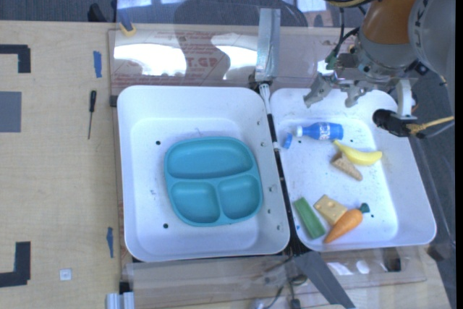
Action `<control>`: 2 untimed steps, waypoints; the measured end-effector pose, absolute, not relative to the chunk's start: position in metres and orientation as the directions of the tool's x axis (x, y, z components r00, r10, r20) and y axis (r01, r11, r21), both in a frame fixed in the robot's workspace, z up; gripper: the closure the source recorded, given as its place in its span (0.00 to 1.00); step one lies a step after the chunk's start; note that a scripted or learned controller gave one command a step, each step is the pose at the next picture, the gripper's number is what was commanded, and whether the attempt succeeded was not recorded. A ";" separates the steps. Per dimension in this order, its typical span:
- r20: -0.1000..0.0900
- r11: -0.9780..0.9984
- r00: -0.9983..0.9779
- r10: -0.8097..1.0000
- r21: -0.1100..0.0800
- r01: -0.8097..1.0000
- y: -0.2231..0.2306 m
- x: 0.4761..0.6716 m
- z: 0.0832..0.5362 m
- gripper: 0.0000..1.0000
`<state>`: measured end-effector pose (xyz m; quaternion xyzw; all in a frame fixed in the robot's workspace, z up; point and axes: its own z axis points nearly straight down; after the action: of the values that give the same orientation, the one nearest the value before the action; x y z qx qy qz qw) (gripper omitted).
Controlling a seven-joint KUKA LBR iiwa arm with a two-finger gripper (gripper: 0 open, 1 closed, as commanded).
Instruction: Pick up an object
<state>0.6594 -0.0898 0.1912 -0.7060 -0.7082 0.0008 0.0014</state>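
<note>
hidden: the arm is cut off at the right and top edges; small marks on the bottle's label are too small to read.
claw: the gripper hangs over the far end of the right bin, its 2 fingers spread apart, nothing between them, touching nothing.
bottle: lying on its side just below the claw, cap toward the left bin.
banana: right of the bottle, touching a tan wedge.
near end: green block, cheese, carrot bunched together.
left bin: holds 1 teal tray with 3 compartments.
</note>
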 end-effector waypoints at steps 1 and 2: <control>0.000 -0.073 0.073 0.997 0.003 0.997 -0.125 0.643 0.096 0.00; 0.000 -0.073 0.073 0.997 0.000 0.997 -0.125 0.643 0.094 0.00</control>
<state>0.6425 -0.1255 0.0943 -0.7326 -0.6807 0.0001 0.0002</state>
